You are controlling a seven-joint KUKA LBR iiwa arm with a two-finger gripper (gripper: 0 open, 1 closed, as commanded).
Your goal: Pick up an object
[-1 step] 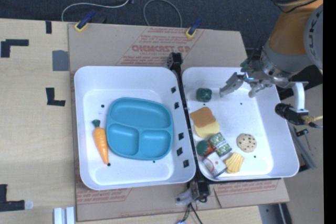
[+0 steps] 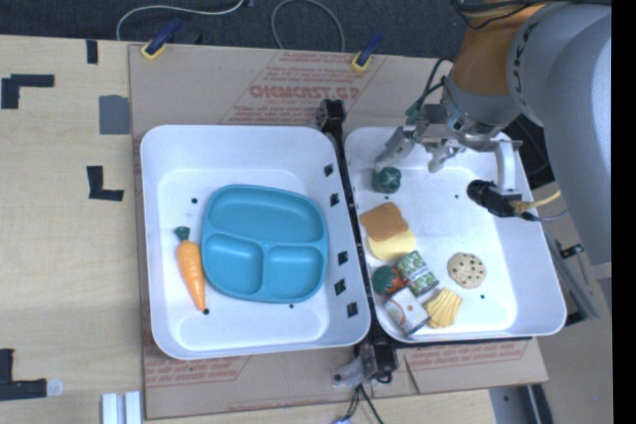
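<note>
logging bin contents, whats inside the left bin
The left bin holds a blue divided plate and a toy carrot lying beside it on the side away from the arm. Whatever part of the bin floor lies under the plate is covered.

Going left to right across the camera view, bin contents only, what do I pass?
Carrot → blue divided plate in the left bin → yellow sponge-like block → cookie in the right bin. The small dark green item and the packets near the block overlap it in order, so I leave them out.
</note>
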